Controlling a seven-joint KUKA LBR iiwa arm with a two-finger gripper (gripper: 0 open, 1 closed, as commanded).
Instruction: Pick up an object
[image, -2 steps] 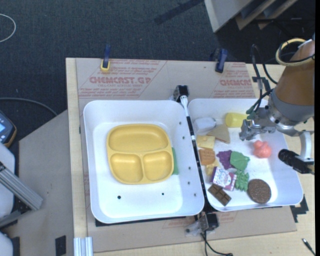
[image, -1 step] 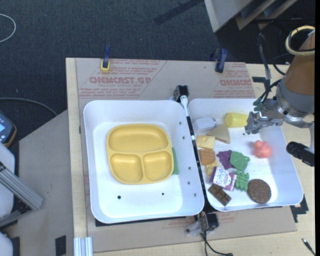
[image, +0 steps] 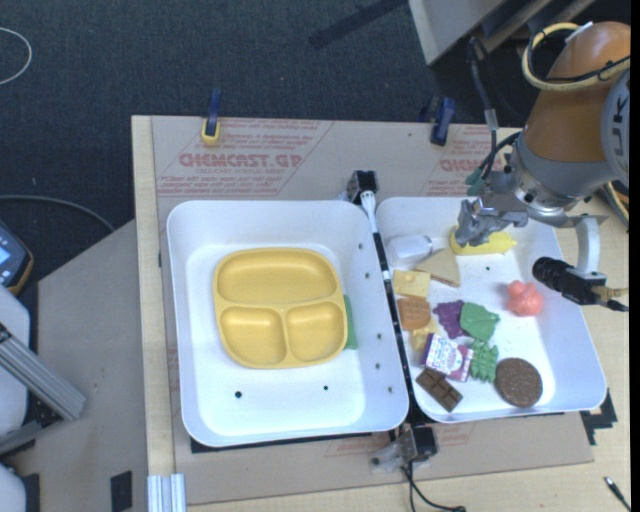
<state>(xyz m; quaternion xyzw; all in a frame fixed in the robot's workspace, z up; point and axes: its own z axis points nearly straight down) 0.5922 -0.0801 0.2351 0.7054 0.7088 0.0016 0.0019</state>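
From above, the claw (image: 482, 228) hangs low at the far end of the right bin (image: 580, 345), directly over a yellow piece (image: 484, 241) lying there; how far it is open I cannot tell. The left bin (image: 190, 330) holds a yellow tray (image: 280, 306).

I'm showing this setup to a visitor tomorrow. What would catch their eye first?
Probably the yellow divided plate, lying alone in the left bin. Next, the clutter of small toy foods in the right bin: a pink piece, a brown cookie, green and purple pieces. Then the arm's orange band at upper right, with the tool low over a yellow item at that bin's far end.
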